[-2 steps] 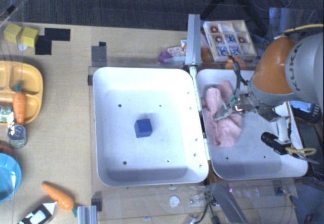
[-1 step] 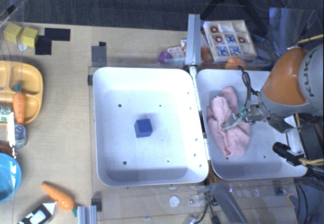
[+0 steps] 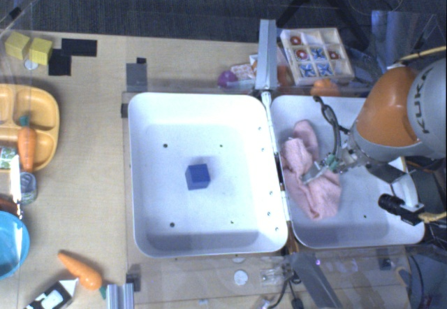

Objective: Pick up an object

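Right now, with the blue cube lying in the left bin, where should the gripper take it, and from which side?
Probably from straight above. The blue cube sits alone on the flat floor of the left bin, well away from every wall, so the fingers have room on each side. Grip two opposite flat side faces, with the fingers turned to match its slight rotation. The gripper is now over the pink cloth in the right bin.

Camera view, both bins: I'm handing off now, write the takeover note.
Gripper: down in the right bin, fingers over the pink cloth; whether they grip it cannot be told.
Pink cloth: crumpled along the right bin's left side, lying on the floor.
Blue cube: alone near the middle of the left bin, untouched.
Done: arm brought down to the cloth.
Left: confirm a grasp, then lift.
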Action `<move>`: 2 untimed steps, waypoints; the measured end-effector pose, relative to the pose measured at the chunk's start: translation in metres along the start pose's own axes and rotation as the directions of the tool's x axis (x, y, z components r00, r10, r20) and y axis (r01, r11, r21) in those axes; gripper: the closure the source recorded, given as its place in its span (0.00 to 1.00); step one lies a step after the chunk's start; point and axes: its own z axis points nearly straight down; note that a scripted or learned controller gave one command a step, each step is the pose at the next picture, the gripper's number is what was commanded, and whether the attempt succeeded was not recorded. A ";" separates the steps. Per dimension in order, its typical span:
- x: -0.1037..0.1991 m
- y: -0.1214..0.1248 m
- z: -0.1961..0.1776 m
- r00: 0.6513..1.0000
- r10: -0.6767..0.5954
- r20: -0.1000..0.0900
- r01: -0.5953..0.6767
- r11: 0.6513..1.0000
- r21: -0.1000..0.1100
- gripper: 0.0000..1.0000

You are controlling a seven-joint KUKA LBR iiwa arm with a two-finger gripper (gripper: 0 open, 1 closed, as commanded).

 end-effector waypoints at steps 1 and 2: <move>0.001 0.004 -0.013 1.000 -0.003 -0.001 0.003 1.000 -0.008 1.00; 0.006 0.073 -0.180 0.994 -0.109 -0.009 0.109 0.994 0.009 1.00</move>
